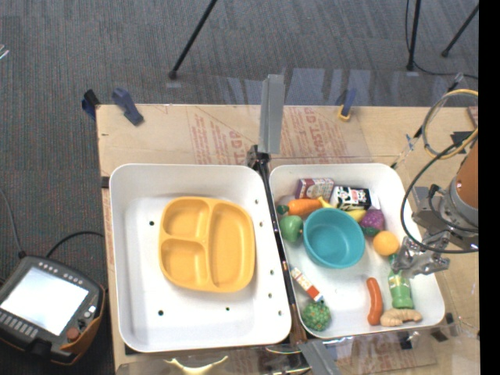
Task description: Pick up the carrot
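Broccoli sits up front; carrot lies further back, just beside the teal bowl; likely light, stiff, slick plastic, so pinch across its middle; gripper hovers well apart, clenched or released I cannot tell.

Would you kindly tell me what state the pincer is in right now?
Pincer: over the right bin's right side, near the green bottle; open or closed cannot be told. The carrot lies apart.
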{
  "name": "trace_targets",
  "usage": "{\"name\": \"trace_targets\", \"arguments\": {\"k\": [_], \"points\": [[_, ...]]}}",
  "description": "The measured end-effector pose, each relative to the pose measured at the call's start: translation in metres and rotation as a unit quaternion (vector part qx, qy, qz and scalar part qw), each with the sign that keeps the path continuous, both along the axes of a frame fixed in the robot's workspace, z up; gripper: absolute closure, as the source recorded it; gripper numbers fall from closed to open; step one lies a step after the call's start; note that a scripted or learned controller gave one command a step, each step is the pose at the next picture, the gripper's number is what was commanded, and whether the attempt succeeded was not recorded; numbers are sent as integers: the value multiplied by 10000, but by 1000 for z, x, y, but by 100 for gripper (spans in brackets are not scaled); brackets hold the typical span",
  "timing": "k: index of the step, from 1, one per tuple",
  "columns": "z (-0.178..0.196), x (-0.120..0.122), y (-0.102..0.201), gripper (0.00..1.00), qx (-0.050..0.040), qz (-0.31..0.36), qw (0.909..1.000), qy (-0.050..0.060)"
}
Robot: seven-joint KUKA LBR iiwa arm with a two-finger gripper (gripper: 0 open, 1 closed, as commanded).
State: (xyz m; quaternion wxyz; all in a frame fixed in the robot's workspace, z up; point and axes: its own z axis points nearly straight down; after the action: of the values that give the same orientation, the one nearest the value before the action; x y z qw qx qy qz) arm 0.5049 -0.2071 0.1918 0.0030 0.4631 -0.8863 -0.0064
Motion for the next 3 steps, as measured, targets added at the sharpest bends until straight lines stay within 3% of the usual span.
{"name": "trace_targets", "arguments": {"k": [1,2,3], "points": [[-106,18,-3,100,-22,-304,9995,-49],[-68,-15,8,100,-34,-180,9998,-61],[-60,-13,13,100,-10,-136,9999,-48]]}}
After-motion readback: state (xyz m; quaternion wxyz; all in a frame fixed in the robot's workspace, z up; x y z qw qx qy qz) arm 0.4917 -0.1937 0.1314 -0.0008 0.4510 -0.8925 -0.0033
